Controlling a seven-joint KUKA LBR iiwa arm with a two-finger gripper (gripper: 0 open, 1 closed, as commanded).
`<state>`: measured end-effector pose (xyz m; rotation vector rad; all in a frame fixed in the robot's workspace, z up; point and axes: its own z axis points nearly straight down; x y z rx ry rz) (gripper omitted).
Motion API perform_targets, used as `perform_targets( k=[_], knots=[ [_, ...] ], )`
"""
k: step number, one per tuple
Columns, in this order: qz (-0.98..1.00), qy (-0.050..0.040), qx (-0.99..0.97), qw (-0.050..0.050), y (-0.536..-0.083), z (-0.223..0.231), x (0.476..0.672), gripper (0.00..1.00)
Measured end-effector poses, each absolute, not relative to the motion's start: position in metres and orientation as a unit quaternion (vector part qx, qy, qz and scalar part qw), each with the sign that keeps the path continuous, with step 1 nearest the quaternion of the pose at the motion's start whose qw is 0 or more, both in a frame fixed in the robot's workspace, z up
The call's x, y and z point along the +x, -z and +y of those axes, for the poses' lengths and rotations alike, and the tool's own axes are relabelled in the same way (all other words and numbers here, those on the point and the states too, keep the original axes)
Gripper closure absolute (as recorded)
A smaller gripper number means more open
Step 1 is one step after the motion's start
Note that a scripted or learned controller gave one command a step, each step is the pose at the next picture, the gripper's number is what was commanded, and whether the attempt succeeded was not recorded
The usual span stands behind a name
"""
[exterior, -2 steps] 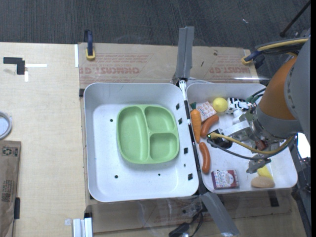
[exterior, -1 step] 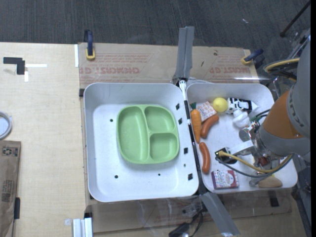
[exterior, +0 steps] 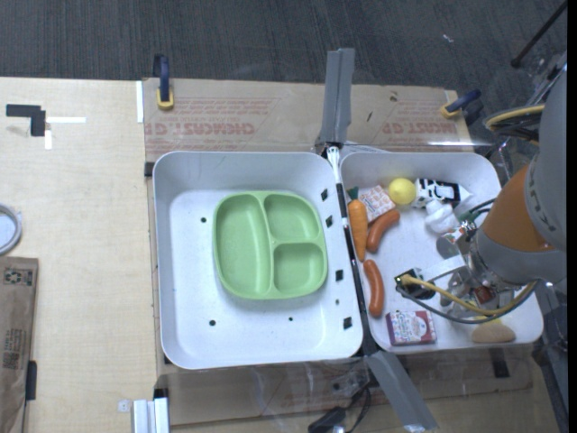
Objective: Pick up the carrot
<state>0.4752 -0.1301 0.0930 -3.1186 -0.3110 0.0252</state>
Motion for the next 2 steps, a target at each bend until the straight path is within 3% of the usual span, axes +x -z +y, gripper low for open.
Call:
perform_targets(
  k=[1,2],
  knots=[
    [-0.102,-0.0043,-0.995,0.001,-0.088,-0.097,0.503,1.00],
    [-0.103,-0.0046,-0.995,0.001,-0.189,-0.146,0.507,1.00]
  ],
)
